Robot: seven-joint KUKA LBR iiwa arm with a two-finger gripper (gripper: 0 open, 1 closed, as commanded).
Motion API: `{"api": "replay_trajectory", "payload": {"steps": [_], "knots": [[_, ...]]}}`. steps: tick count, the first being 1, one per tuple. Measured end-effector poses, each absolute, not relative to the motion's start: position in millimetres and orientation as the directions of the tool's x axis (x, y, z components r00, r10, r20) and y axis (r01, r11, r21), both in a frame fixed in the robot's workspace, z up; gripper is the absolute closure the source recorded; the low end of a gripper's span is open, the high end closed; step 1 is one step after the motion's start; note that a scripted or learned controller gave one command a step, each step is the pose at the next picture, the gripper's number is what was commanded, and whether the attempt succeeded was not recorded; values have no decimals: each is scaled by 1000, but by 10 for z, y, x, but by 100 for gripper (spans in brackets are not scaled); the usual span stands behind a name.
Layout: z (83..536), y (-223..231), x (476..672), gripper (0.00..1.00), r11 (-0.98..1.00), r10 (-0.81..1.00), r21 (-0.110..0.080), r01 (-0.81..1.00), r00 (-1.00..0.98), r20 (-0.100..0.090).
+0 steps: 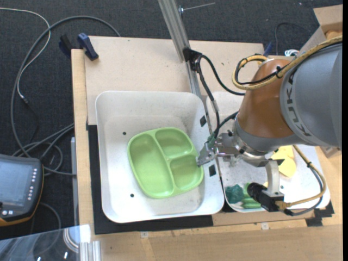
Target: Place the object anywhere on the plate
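Note:
A light green divided plate [163, 162] lies in the left white bin [109, 145], towards its right side. My gripper [206, 154] hangs at the plate's right rim, over the wall between the two bins, below the arm's orange wrist band [266, 113]. I can make out no object in it. In the right bin [231, 206] a yellow object [286, 162] lies partly hidden behind the arm. A dark green object [236, 192] and a brighter green one [251, 204] sit near that bin's front edge.
A slanted metal pole [174, 20] with black cables [217, 80] runs down to the bins' shared wall. A blue clamp [87, 45] sits at the bench's back left corner. A cardboard box [331, 23] stands at the far right.

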State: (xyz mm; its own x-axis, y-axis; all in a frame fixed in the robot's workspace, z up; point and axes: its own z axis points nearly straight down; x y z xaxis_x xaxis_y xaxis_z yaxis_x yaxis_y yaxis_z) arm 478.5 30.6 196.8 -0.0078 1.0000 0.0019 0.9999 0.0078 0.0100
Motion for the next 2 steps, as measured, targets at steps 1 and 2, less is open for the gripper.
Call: {"api": "replay_trajectory", "payload": {"steps": [1, 2], "knots": [[1927, 891, 5385, 0, 8, 1000, 6, 1000, -8, 2], [935, 1321, 5091, 0, 2, 1000, 3, 1000, -2, 0]]}}
